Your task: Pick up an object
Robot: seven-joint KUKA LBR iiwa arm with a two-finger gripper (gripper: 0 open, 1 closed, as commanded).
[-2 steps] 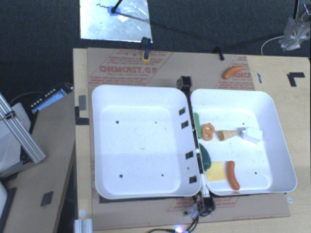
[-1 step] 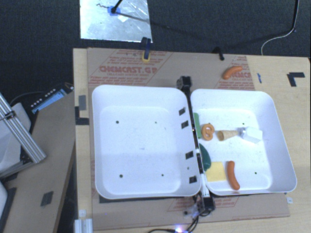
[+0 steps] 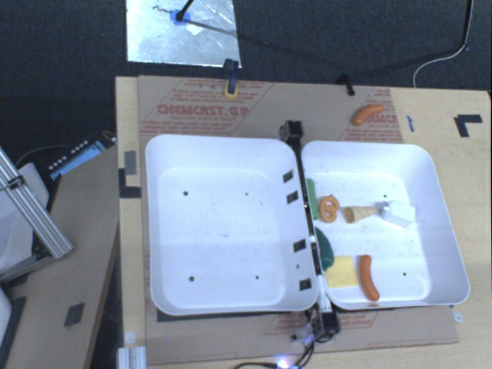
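From the camera above the tabletop (image 3: 477, 121) we see two white bins side by side on a sheet of cardboard (image 3: 200, 102) with red lettering. The left bin (image 3: 223, 206) shows its white floor with a few small dark dots. The things to pick lie in the right bin (image 3: 444, 221), most of them in its left half. A green strip (image 3: 311, 191) lies along the wall nearest the seam between the bins, and a dark green piece (image 3: 323, 248) lies further down that same wall. Just beside the strip sits an orange pretzel (image 3: 329, 208), and to its right a tan cone (image 3: 358, 213) lies on its side, its wide end near the pretzel. A pale grey-white block (image 3: 397, 214) lies just past the cone's narrow end; we cannot tell whether the two touch. Toward the near edge of the bin a yellow slab (image 3: 343, 271) lies flat, with an orange-red sausage (image 3: 370, 277) lying lengthwise just beside it on the right. A second sausage (image 3: 367, 114) lies outside the bins on the cardboard, beyond the right bin's far rim. A yellow and blue clamp (image 3: 230, 79) grips the cardboard's far edge, below a silver sheet (image 3: 181, 21) on the dark floor. As for the end effector, we cannot tell whether it is wide or narrow.
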